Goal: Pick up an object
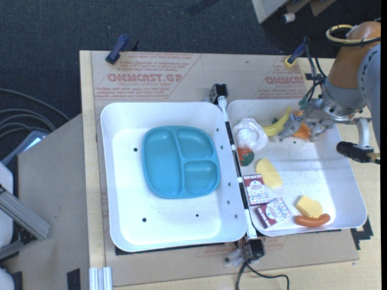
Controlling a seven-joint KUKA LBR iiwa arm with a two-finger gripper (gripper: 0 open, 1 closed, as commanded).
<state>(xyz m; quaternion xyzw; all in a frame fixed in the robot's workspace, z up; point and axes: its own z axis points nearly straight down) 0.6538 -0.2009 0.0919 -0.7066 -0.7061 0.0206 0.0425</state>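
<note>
The gripper is hanging low over the right bin's far corner, beside a banana and an orange piece. Whether anything is sitting between the jaws I cannot tell. A centred, straight-down approach on the banana looks wisest. The bench is showing red lettering, roughly "CHEMCAST GP".

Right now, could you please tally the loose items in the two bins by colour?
Blue: 1, the divided plate
White: 1, cup
Yellow: 3, banana, lemon-like piece, wedge
Red: 3, small fruit, two packets
Orange: 2, sausage, piece
Total: 10
</note>
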